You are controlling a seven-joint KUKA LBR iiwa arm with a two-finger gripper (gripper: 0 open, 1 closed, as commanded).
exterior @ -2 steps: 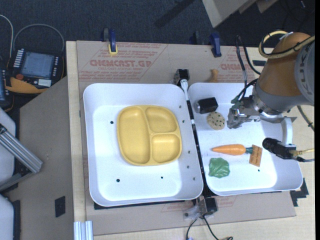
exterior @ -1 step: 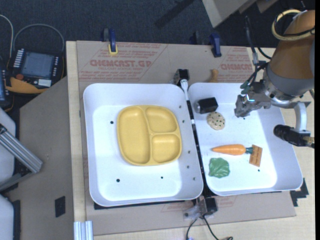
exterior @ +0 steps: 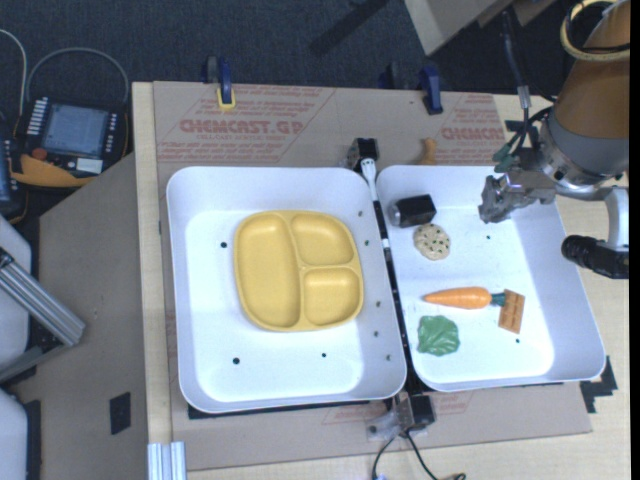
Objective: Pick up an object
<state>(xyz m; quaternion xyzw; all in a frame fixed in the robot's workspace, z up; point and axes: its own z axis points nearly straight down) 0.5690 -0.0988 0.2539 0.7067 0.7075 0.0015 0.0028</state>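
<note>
In the right bin (exterior: 560,268) lie a round speckled cookie (exterior: 432,240), an orange carrot (exterior: 458,297), a green leafy piece (exterior: 438,335), a small brown block (exterior: 511,311) and a black box-like object (exterior: 413,210). My gripper (exterior: 494,205) hangs over the upper right part of that bin, to the right of the cookie and the black object, with nothing visibly held.
The left bin (exterior: 200,268) holds a yellow three-compartment plate (exterior: 297,268). Blue clamps (exterior: 225,83) hold the cardboard base at the far edge. A pendant with a screen (exterior: 75,133) sits off the bench at the left.
</note>
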